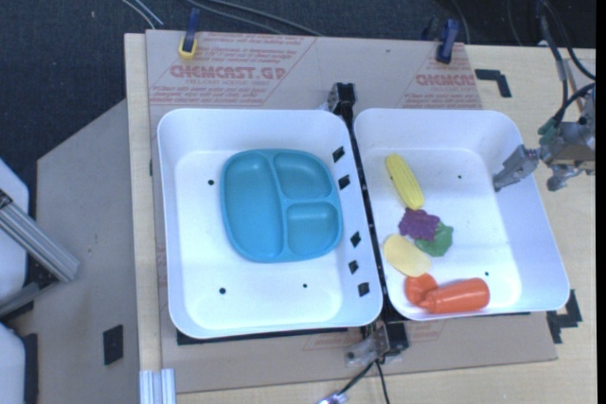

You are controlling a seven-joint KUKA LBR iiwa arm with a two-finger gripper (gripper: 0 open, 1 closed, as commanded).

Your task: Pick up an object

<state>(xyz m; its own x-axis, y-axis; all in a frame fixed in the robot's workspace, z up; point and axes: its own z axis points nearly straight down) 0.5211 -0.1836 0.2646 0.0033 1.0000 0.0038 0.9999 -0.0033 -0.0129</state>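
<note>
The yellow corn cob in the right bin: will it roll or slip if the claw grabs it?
The corn cob looks rounded and elongated, so it may roll sideways if nudged. Its glossy plastic-like surface could slip. It lies apart from the purple grapes, so side access seems free.

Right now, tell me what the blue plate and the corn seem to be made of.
Blue plate: likely moulded plastic, uniform turquoise with a soft sheen and rounded compartment ridges. Corn: probably toy plastic or rubber, flat bright yellow with faint kernel ribbing; too small to be sure.

arm [579, 139] cut off by right edge.
</note>
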